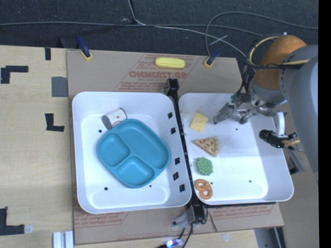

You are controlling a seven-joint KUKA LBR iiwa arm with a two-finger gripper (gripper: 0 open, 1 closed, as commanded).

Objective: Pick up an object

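In the right bin (269,187) lie a yellow cheese wedge (199,122), a toast-like triangular slice (208,145), a green knobbly round piece (204,165) and a pretzel (203,189), all along the bin's left side. My gripper (225,115) hangs over the upper middle of that bin, to the right of the cheese wedge, its dark fingers (221,114) pointing left. Nothing shows between them. The left bin (85,190) holds a blue divided plate (133,152) and a small white cup (114,118) lying on its side.
A yellow banana-shaped toy (169,62) lies on the cardboard behind the bins. Clamps (84,49) hold the cardboard's back edge. Cables loop above the arm (279,66) at the right. The right bin's right half is bare white floor.
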